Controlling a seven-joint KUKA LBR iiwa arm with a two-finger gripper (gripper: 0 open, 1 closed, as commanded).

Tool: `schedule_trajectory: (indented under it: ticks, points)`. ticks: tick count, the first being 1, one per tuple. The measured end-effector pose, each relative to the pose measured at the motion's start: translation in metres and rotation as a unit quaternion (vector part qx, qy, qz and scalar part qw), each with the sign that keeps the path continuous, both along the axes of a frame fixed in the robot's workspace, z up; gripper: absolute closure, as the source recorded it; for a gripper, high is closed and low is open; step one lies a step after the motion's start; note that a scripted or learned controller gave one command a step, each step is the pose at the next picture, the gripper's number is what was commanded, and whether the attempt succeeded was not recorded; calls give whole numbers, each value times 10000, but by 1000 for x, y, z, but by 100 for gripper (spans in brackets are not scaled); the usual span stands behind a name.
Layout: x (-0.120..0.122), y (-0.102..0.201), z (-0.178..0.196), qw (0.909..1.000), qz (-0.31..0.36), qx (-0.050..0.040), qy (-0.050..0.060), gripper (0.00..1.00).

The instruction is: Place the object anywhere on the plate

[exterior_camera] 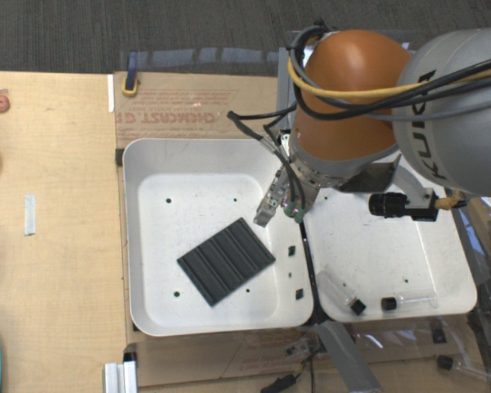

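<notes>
The arm reaches in over the divide between the two white bins, its orange band hiding much of the wrist below. The tool hangs over the left bin, near that bin's right wall and toward its far edge. Nothing can be seen gripped in it, and whether it is apart or together I cannot tell from this slant.

The dark ribbed plate lies flat on the left bin's floor, turned at an angle, closer to the near edge than the far one. Its far right corner sits just below the tool, so the tool seems to be positioned for a drop onto that surface.

The object to be placed is not clearly identifiable. A few small dark bits and a clear tube-like piece lie along the near edge of the right bin, well apart from the plate, so the task looks unfinished.
</notes>
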State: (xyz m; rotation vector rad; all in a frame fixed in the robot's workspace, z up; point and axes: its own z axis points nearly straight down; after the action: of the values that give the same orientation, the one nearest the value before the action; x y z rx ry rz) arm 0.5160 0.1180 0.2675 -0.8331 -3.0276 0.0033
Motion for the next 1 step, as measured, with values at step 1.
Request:
schedule_trajectory:
  ticks: [1]
  points:
    - [-23,14,46,9820,1887,10,-21,100]
